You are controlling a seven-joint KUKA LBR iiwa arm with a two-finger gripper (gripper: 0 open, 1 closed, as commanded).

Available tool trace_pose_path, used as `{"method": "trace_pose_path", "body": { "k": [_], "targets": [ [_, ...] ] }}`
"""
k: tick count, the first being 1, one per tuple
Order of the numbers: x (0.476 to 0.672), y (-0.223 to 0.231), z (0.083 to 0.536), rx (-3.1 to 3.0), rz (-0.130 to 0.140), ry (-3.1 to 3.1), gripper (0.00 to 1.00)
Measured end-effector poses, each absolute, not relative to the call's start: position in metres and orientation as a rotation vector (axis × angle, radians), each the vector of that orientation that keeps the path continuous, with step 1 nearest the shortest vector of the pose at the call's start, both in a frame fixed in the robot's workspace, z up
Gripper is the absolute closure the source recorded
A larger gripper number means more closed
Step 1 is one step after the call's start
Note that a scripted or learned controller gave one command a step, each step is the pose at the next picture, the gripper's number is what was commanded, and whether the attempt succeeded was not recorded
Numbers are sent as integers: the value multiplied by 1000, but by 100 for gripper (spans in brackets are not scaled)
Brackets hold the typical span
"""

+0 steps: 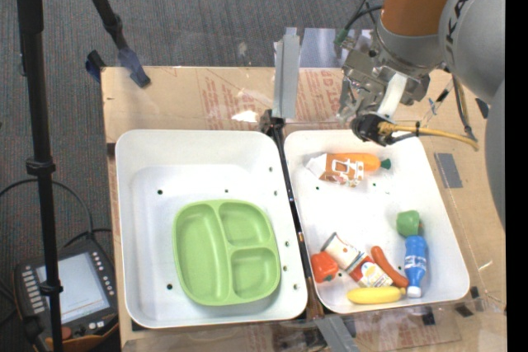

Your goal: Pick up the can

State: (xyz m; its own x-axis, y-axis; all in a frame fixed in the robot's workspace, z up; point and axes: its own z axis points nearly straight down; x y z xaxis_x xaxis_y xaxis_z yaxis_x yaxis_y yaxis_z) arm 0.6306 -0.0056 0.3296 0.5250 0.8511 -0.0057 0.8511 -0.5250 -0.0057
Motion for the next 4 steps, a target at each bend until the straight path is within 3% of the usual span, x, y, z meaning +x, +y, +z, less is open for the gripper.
{"method": "trace_pose_path", "body": {
  "k": [1,2,3,4],
  "targets": [
    [645,0,281,-2252,11,-2181,100],
    [641,-28,239,-1990,7,-2423,100],
    [645,-10,260,-1517,3,-2747,100],
    [647,-11,266,-1517,5,-2741,100]
  ]
}}
